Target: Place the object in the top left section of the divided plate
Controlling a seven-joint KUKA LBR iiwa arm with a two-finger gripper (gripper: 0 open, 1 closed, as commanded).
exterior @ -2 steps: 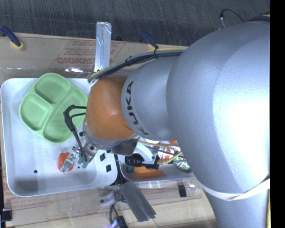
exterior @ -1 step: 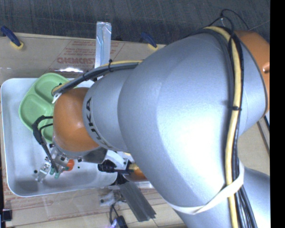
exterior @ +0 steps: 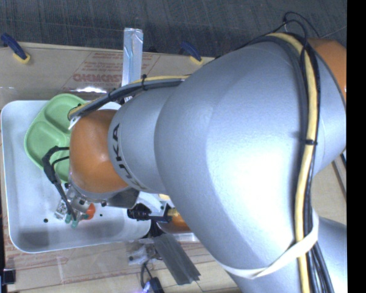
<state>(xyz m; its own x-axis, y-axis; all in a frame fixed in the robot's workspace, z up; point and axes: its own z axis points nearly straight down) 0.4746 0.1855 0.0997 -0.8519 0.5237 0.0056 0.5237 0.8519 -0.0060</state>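
Note:
A light green divided plate (exterior: pixel 49 130) lies in the left white bin (exterior: pixel 12 163), at its upper left; the arm covers the plate's right part. The grey arm with its orange band (exterior: pixel 94 151) reaches over the bin from the right and hides most of it. My gripper (exterior: pixel 70 215) is low over the bin floor, below the plate, near the bin's front. A small orange piece (exterior: pixel 90 210) and a teal piece (exterior: pixel 73 223) show at the fingertips; whether they are held I cannot tell.
A brown cardboard sheet (exterior: pixel 97 66) lies behind the bin, with blue clamps (exterior: pixel 15 47) at its corners and a silver upright strip (exterior: pixel 132 54). The bulky arm body fills the right of the scene. An orange item (exterior: pixel 178 221) peeks out under the arm.

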